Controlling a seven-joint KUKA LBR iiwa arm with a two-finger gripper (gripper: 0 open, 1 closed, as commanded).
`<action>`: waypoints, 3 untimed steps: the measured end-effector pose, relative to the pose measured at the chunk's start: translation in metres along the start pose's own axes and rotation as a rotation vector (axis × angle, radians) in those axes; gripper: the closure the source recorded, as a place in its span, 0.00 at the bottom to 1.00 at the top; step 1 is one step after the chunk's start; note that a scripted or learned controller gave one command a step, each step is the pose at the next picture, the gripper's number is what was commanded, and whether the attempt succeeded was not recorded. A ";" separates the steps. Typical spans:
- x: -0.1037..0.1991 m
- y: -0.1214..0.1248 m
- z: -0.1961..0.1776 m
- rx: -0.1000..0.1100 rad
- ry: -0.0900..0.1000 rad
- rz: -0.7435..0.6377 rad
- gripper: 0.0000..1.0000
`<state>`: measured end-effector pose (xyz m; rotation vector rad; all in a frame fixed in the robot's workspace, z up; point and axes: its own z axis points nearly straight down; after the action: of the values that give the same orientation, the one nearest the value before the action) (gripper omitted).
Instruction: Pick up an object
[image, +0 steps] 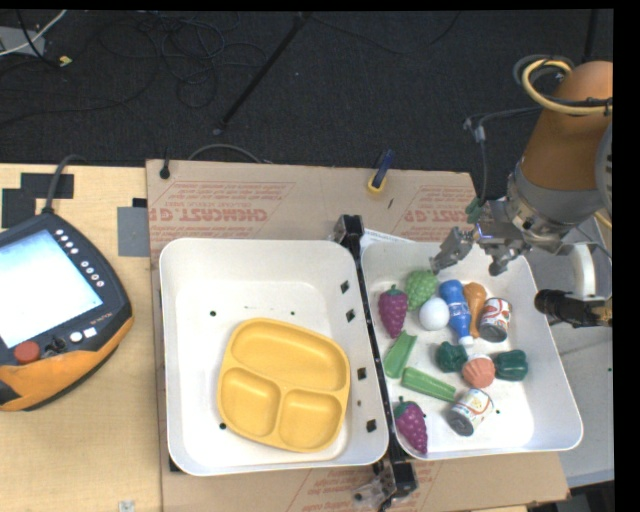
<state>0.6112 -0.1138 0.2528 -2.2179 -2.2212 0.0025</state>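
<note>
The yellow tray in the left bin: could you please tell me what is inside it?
The yellow tray shows three bare compartments with nothing in them; the bin floor beneath it is covered.

Bins (200, 290) were smooth, semi-gloss white plastic; tray (285, 385) matt yellow plastic; cardboard (250, 205) dull brown; toys (455, 345) glossy plastic.

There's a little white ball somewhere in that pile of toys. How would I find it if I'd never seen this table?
Start at the right bin, the one crowded with toy food, beside the bin holding the yellow tray. Look to the upper part of the pile, just left of the blue bottle and below the green grapes. The white ball is the only plain white, round thing there.
</note>
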 end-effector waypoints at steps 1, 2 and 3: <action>-0.001 0.000 -0.010 0.001 0.001 -0.001 1.00; 0.064 -0.068 -0.065 0.001 0.002 -0.003 1.00; 0.187 -0.114 -0.128 -0.006 0.004 -0.015 1.00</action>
<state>0.4978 0.0734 0.3810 -2.2024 -2.2379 -0.0089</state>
